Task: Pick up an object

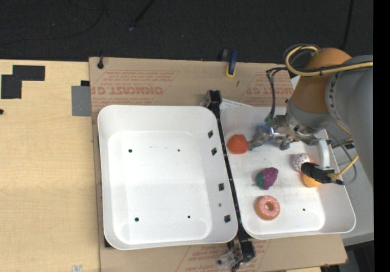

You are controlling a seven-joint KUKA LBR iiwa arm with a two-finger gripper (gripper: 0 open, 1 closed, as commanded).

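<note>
Camera view: gripper (272, 135) low in right bin (341, 219), upper centre-right of frame, near red ball (237, 143); finger state cannot be told. Nothing seen held. Purple piece (266, 177) and pink ring (267, 207) lower down. Pick not yet done.

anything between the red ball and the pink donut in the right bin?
Camera view: the purple berry-like toy sits roughly between the red ball and pink donut, slightly right of the line.

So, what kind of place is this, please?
Likely a robotics lab bench for grasping trials: two white bins side by side, a grey KUKA arm reaching in, and toy foods such as a pink donut.
</note>
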